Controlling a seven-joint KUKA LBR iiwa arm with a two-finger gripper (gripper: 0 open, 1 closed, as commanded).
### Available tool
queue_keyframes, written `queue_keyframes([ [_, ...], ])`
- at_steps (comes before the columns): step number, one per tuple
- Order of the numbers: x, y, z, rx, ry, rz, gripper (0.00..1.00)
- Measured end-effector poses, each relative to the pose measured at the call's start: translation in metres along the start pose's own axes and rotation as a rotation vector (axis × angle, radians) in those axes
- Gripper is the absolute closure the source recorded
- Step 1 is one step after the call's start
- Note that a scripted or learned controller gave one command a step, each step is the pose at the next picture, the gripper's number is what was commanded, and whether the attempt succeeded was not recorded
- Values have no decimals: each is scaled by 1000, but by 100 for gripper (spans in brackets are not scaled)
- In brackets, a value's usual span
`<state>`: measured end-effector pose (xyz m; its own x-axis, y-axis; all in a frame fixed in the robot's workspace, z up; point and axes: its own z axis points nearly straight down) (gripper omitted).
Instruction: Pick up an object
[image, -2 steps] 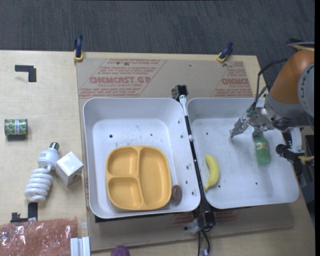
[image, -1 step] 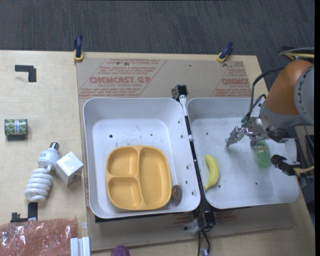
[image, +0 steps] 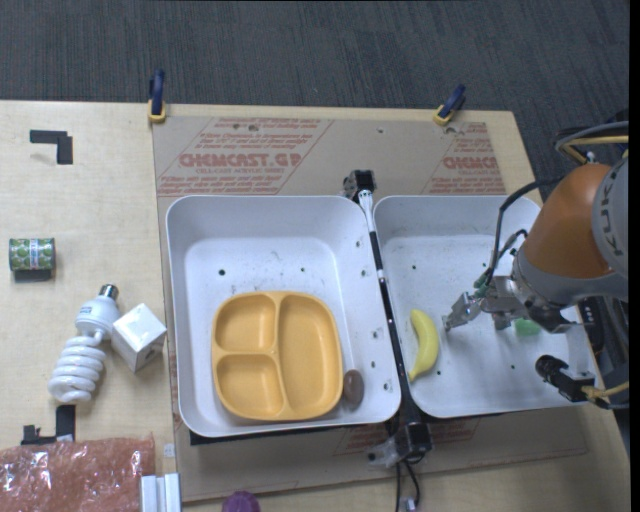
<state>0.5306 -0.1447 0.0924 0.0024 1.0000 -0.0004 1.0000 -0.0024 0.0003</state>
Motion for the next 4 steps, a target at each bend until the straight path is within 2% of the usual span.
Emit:
queue_keyframes([
  [1, 32, -53, 0, 0, 0, 0, 0],
  [2, 41, 40, -1, -1, -1, -3, 0],
  [3, 30, -26, 0, 1, 0, -1, 0],
  [4, 52, -53, 0, 0, 1, 0, 0],
])
